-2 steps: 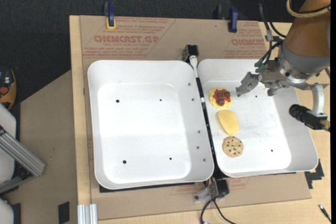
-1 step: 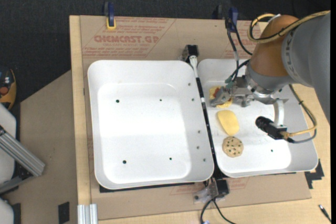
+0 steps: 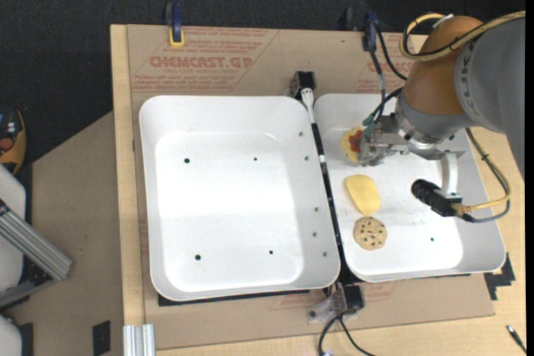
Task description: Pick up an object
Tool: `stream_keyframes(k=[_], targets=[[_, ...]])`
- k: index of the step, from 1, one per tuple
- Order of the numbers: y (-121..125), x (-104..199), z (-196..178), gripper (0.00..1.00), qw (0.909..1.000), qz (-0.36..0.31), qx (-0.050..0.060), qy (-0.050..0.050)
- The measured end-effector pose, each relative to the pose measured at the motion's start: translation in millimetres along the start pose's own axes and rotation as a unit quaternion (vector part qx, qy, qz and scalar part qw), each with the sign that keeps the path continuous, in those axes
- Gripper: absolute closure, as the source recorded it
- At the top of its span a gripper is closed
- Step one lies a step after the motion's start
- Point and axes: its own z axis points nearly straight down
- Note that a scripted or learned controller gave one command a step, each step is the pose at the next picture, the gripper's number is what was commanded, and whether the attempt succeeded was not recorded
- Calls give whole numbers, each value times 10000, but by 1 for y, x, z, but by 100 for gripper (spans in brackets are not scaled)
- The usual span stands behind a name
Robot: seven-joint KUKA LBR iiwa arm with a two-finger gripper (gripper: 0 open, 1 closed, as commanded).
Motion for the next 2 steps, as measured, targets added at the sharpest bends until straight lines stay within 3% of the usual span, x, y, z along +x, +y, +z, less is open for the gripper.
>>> stream_keyframes(k=[1, 2], targets=[[0, 0, 1, 0, 10000, 1, 5, 1], [54, -8, 12, 0, 10000, -18, -7, -8]])
